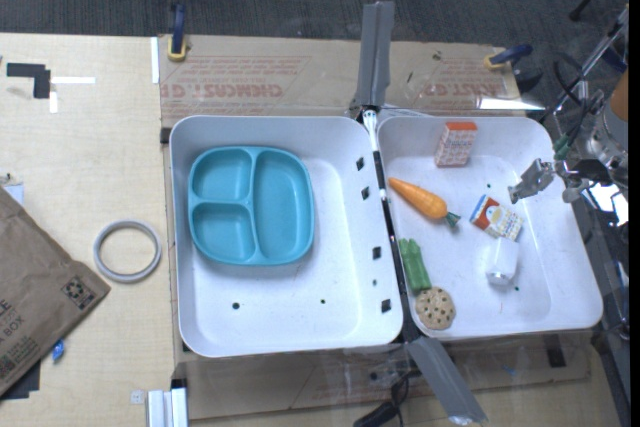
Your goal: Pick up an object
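Small red-and-white packet [497, 217] lies flat in right bin [560, 315], near far-right wall, clear cup [501, 263] just beside it. My claw [528, 181] hovers just above packet, fingers spread, pinching nothing. Step: approach. Next, I judge: straddle packet, descend, squeeze.

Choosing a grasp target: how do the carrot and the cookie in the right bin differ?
The carrot is long, orange and tapered, lying at a slant near the divider; the cookie is round, flat and speckled brown. The carrot sits mid-bin, the cookie near the front edge beside a green item. Both lie loose in the right bin.
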`<act>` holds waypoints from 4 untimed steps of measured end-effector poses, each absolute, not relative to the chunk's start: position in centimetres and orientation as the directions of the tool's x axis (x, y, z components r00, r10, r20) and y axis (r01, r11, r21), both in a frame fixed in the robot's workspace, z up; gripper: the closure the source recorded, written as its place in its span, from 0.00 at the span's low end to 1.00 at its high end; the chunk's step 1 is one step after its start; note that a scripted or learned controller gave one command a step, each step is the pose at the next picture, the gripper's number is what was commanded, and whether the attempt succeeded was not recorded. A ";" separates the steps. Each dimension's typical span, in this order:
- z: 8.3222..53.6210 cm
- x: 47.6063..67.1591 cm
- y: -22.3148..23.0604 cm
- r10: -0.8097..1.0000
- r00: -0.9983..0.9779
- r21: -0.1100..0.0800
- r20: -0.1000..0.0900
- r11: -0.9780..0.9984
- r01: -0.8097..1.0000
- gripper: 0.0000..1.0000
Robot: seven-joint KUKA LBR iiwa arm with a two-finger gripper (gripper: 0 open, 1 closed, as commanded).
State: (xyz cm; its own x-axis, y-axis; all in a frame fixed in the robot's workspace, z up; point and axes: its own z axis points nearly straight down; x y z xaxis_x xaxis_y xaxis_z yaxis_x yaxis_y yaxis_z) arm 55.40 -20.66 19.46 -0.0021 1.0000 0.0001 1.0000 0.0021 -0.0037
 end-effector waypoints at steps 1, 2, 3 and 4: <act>10.5 57.1 -15.1 0.997 -0.071 0.008 -0.005 0.071 0.997 0.00; 10.2 58.5 -13.1 0.989 -0.149 0.018 -0.014 0.149 0.989 0.00; 10.2 58.7 -10.9 0.993 -0.114 0.021 -0.013 0.114 0.993 0.00; 10.1 63.2 -10.5 0.999 -0.033 0.017 -0.009 0.033 0.999 0.00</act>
State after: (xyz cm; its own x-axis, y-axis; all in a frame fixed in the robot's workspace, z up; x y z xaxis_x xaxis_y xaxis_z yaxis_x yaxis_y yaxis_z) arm 63.17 -10.52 10.14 -0.0327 0.9994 -0.0090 0.9993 0.0329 0.0171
